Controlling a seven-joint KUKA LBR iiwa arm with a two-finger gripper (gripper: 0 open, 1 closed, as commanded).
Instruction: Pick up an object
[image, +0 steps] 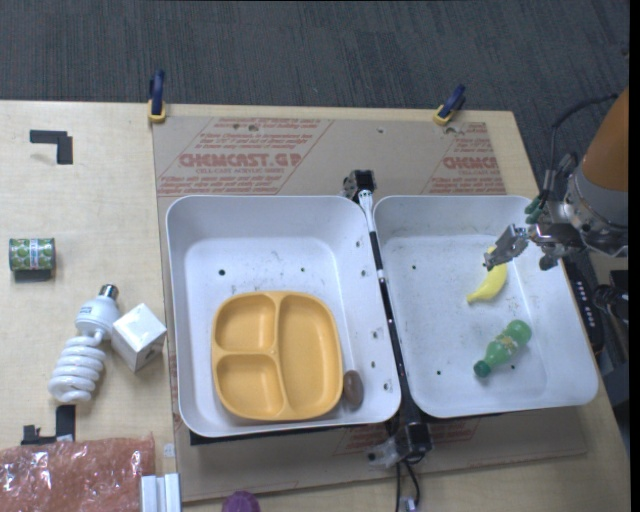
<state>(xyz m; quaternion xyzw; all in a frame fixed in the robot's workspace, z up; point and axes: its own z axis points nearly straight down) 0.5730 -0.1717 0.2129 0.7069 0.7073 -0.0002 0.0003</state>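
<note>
Two white bins sit side by side, and the gripper (508, 245) hangs over the right bin (440, 385), near its far right side. Its fingers look a little apart with nothing between them, and the yellow banana (488, 285) lies just below and beside its tip. A green bottle (502, 348) lies farther toward the front, and a yellow tray (277, 355) sits away in the left bin (190, 290).

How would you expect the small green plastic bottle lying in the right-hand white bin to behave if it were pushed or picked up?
The small green plastic bottle lies on its side, so a push would probably roll it. It looks small and likely light. Its rounded, smooth-looking body may slip between fingers unless gripped across the middle.
</note>
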